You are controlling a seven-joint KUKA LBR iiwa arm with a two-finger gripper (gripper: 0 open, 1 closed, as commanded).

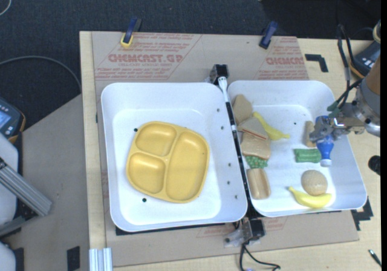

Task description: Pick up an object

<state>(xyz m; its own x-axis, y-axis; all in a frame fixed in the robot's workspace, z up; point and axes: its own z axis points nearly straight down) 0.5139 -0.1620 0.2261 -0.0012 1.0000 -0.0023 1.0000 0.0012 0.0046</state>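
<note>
Jaws (326,141) hang over the right bin's (284,89) far side; you cannot tell their spread. Directly beneath lies a green block (307,155), a round bun (314,182) just beyond it. Centre yourself over one, then descend straight.

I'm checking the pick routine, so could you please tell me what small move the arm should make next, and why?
Probably a short, straight descent. The end effector hovers at the right bin's right side, over a blue piece and beside the green block. These look like the nearest targets.
</note>
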